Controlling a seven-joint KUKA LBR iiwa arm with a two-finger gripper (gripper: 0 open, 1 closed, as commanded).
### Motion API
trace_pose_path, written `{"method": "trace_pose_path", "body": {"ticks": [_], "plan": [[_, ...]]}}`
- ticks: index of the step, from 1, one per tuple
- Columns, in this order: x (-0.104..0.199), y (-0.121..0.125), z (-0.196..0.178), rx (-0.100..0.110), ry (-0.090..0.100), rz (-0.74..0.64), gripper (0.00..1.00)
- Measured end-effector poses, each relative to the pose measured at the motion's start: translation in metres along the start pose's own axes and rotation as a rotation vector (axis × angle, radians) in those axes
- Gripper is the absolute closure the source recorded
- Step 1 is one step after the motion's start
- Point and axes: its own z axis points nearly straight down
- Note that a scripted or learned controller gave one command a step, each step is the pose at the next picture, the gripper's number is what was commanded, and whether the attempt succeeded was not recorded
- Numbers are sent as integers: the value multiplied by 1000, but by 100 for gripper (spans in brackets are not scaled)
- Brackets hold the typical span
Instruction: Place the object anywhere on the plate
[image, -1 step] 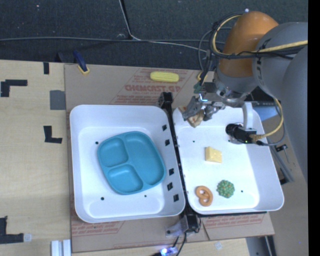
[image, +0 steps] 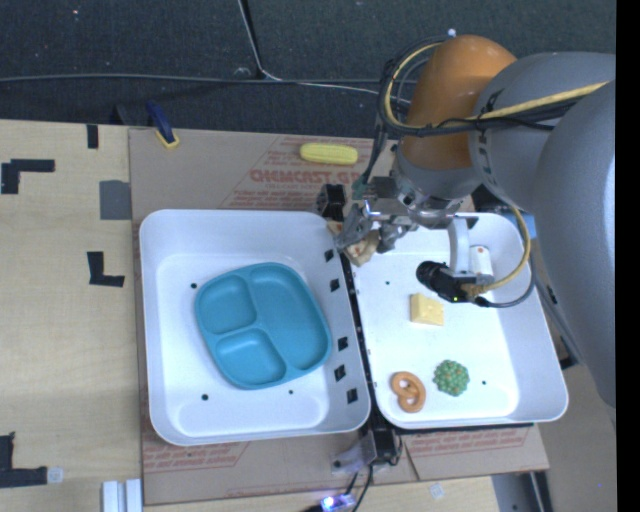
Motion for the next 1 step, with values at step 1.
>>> {"method": "trace_pose_path", "body": {"ticks": [1], "plan": [[55,-8,-9,-2,1,-2,100]]}}
